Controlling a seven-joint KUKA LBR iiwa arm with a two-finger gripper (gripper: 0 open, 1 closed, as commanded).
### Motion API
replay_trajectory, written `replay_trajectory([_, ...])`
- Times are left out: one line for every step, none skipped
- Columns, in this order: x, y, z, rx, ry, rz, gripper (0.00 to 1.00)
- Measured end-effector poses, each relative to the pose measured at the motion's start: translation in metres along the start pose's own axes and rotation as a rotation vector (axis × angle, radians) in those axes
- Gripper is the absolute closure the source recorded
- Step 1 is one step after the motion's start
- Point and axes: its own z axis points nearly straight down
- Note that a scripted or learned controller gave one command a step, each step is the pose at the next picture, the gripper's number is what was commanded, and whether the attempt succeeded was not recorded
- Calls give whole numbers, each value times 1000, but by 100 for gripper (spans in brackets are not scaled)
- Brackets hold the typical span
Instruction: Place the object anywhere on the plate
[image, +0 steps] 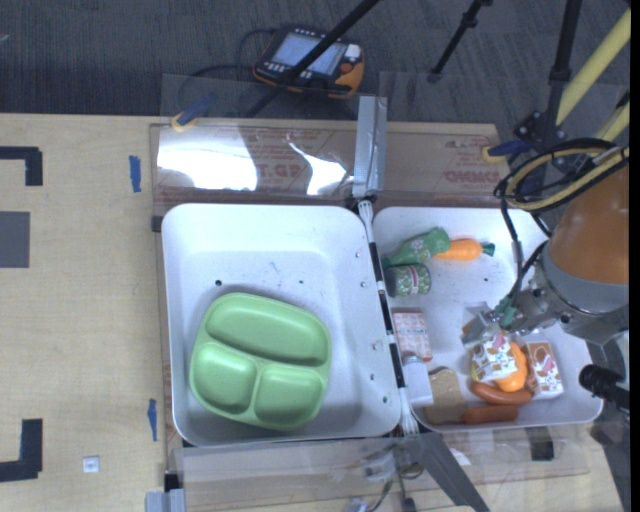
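Camera view: plate (262, 366) long axis diagonal (upper-left to lower-right).

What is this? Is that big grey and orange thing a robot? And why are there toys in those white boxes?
Yes, that is a robot arm. It is grey with an orange band, and it reaches in from the right. The picture comes from one camera fixed above the bench, looking down at a slant.

On the bench sit two shallow white bins. The left bin holds a green plate with three sections. The right bin holds a pile of toy food: a carrot, a green bottle, a small can and some little packets.

The arm's gripper, its two-finger hand, hangs low over the toys in the right bin. I cannot tell if it has grabbed anything. Its job is to put one toy on the plate.
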Motion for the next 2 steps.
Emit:
replay_trajectory([87,22,17,3,1,-158,100])
replay_trajectory([165,42,20,1,-2,-46,100])
